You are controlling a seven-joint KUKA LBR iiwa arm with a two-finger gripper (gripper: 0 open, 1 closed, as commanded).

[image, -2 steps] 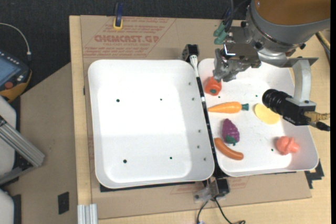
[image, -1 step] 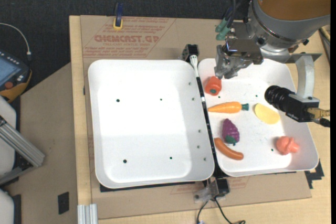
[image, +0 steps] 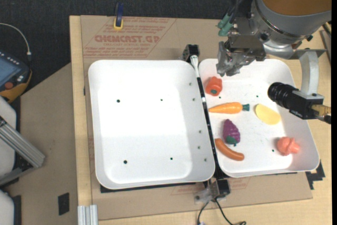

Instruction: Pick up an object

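Six toy foods lie in the right bin (image: 303, 162), and none of them has been lifted, so the pick looks not yet made. A small red-orange tomato (image: 213, 85) sits at the bin's upper left, close to the divider between the two bins. Below it lies a carrot (image: 226, 108), pointing sideways with its green tip toward the right. A yellow lemon (image: 267, 114) rests to the right of the carrot. Lower down, a purple eggplant (image: 230, 131) sits near the middle, with a sausage (image: 229, 150) just beside it along the bin's lower left. A pink peach (image: 287, 146) lies near the lower right corner.

The gripper (image: 229, 68) hangs over the top of the right bin, just above and to the right of the tomato. Nothing shows between its fingers, and it appears to touch no object. Whether the fingers are spread or closed cannot be told from this angle. The tomato looks like the nearest candidate, though that is a guess. What seems left is the whole grasp: lowering, closing on an item, and lifting.

The left bin (image: 105, 113) sits alongside, both on a cardboard sheet (image: 137, 34).
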